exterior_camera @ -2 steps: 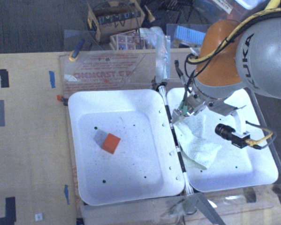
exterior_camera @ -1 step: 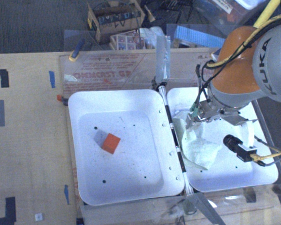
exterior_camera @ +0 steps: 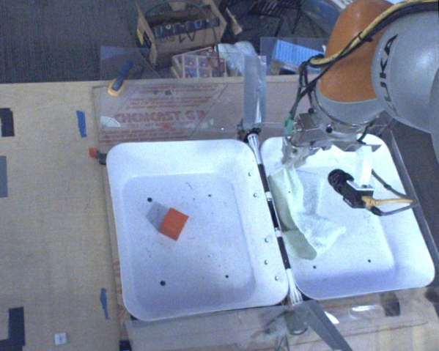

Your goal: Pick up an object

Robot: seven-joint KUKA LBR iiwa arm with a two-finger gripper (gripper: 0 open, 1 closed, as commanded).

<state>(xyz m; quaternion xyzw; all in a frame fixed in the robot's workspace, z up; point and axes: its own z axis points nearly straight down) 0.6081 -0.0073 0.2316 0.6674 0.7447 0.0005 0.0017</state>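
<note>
In the right bin (exterior_camera: 401, 272) lies a pale green-white cloth (exterior_camera: 304, 216), crumpled and stretched along the bin's left wall. Its upper end narrows and rises into my gripper (exterior_camera: 290, 157), which hangs over the bin's back left corner and is shut on that end. The rest of the cloth trails down onto the bin floor. An orange block (exterior_camera: 173, 223) rests on the floor of the left bin (exterior_camera: 131, 168), left of centre and far from the gripper.
A ridge (exterior_camera: 269, 212) where the two bin rims meet runs just left of the cloth. A clear plastic sheet (exterior_camera: 172, 111) and an upright post (exterior_camera: 253, 96) stand behind the bins. Boxes and clutter sit beyond the bench's far edge.
</note>
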